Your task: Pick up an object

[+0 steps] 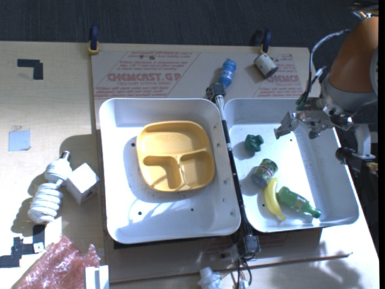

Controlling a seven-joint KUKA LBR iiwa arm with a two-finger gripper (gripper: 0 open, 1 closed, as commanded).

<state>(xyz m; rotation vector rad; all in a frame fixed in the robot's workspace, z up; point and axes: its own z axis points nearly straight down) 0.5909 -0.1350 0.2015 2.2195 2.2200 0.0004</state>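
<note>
The right bin [325, 161] holds a small dark green toy [253, 142], a tin can with a green label [263, 172], a yellow banana [274, 198] and a green bottle [296, 201] lying on its side. My gripper [299, 125] hangs over the bin's upper right part, above and to the right of the green toy. Its fingers [284, 129] stand apart with nothing between them, so it is open.
The left bin [114, 179] holds a yellow divided tray [175, 155]. A blue clamp [225, 74] and a grey clamp [264, 64] sit behind the bins. Left of the bins, a light bulb [48, 194] and a white cube [82, 180] lie on the bench.
</note>
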